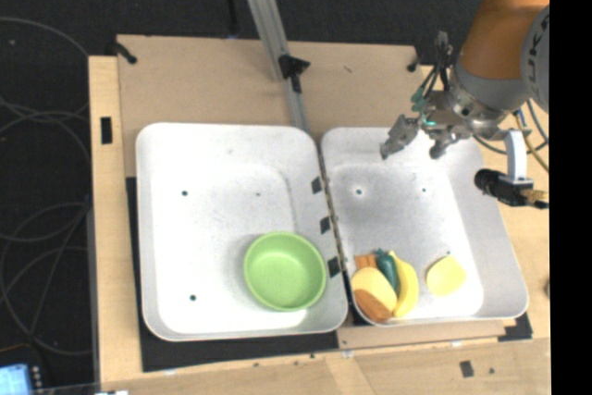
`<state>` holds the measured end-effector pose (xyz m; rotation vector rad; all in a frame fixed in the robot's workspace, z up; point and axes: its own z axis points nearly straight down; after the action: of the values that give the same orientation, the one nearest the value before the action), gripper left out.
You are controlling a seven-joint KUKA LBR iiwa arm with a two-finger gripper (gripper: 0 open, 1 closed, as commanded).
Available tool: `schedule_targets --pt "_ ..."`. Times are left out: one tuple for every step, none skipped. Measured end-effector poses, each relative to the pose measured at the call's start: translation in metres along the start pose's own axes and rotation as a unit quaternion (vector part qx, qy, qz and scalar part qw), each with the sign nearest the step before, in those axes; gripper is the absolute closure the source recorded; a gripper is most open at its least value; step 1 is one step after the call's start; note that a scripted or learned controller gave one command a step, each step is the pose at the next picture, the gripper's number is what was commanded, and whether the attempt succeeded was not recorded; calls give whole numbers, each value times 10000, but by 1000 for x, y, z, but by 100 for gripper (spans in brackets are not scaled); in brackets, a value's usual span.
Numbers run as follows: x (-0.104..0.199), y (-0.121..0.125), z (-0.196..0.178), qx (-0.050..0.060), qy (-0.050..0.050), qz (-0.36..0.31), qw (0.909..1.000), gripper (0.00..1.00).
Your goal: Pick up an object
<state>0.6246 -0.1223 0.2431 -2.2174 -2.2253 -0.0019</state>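
**Mia:** So, where is the robot's claw?

**Ben:** The gripper is up high over the far end of the right bin. Its two fingers are spread apart. Nothing sits between them, so it is let go and holding nothing.

**Mia:** What is the arm like?

**Ben:** The arm comes in from the right side. It is grey, and it has a big orange part just above the wrist.

**Mia:** What could it pick up?

**Ben:** Some play food sits in the near end of the right bin. A yellow banana lies there. A dark green thing lies on top of it. I cannot tell what that is. An orange round thing is pressed up against the banana, right in the near left corner of that bin. A small yellow lump sits just to the right of them, a little bit apart.

**Mia:** Is the claw close to the food?

**Ben:** No. The claw is at the far end and the food is at the near end, so they are well apart.

**Mia:** What is in the other bin?

**Ben:** The left bin has a green bowl in it. The bowl stands the right way up near the front, close to the wall between the two bins.

**Mia:** What are the bins on?

**Ben:** Both white bins sit side by side on a light brown bench. A grey metal pole slants across the back of it.
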Motion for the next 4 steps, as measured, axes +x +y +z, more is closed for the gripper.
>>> schedule_targets --pt "0 0 0 0 1 1 10000 0" --pt "-2 2 63 28 -18 22 10000 0" --pt "-2 -5 124 33 -16 24 10000 0" --pt "-4 -5 142 4 -20 32 10000 0"
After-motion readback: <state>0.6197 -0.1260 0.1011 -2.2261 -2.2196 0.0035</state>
